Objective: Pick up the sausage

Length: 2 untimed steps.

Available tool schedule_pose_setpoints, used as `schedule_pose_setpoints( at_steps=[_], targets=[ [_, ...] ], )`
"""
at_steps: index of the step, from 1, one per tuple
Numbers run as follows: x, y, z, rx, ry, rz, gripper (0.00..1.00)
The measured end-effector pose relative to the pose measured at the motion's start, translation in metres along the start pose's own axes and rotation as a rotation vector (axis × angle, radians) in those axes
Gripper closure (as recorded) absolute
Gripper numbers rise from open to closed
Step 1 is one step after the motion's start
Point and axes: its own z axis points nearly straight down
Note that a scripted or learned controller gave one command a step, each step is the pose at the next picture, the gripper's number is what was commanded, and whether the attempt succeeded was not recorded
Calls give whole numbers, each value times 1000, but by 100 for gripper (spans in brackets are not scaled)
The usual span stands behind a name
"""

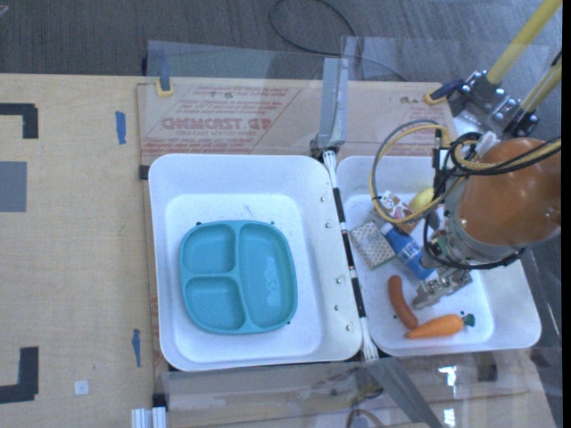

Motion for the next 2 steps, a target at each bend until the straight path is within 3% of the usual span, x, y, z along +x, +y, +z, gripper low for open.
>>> schedule_pose_setpoints(
  at_steps=[1, 2],
  targets=[
    [42, -1, -76, 0, -9, -708, 100],
    [28, 31, -1, -3, -5, -488, 100]
  ],
)
